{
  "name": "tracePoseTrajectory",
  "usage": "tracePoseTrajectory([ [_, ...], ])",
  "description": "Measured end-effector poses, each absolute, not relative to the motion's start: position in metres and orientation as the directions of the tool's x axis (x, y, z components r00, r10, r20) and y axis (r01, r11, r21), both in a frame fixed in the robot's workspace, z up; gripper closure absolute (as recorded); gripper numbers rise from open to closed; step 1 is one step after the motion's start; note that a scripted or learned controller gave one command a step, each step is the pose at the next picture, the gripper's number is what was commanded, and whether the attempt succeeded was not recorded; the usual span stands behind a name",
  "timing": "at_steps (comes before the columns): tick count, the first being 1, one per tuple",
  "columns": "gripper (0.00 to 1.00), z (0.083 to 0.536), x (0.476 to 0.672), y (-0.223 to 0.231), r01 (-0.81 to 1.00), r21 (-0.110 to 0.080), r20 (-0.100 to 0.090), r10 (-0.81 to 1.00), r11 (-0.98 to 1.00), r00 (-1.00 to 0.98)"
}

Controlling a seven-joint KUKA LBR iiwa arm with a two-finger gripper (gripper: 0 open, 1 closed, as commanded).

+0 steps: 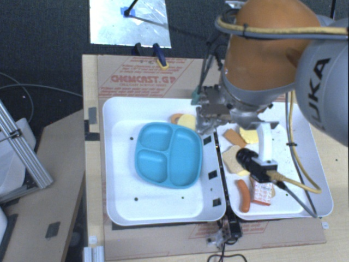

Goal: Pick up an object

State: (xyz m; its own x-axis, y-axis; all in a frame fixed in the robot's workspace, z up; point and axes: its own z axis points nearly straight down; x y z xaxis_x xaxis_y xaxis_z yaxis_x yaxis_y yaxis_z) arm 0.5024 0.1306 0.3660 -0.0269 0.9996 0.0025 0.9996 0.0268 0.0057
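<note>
The big grey arm [319,86] is seen reaching in from the right, bent low over two white bins. Its jaws are placed above the wall between the bins, near the far side. How far they are opened, and whether anything is held, cannot be told. Much of the left bin [117,201] is taken up by a blue plate [169,154], with a yellow piece [185,120] just behind it. In the right bin [319,187], a bread slice [232,160], a sausage [244,196] and a small red packet [263,192] are laid near the front.

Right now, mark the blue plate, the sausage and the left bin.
blue plate [182,149], camera view, its large compartment.
sausage [244,195], camera view, its middle.
left bin [158,203], camera view, bare floor.
</note>
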Motion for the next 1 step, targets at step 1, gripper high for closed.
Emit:
tracePoseTrajectory([
  [1,0.00,0.3656,0.5023,0.1305,1.000,0.005,0.002,1.000,0.026,-0.026],
])
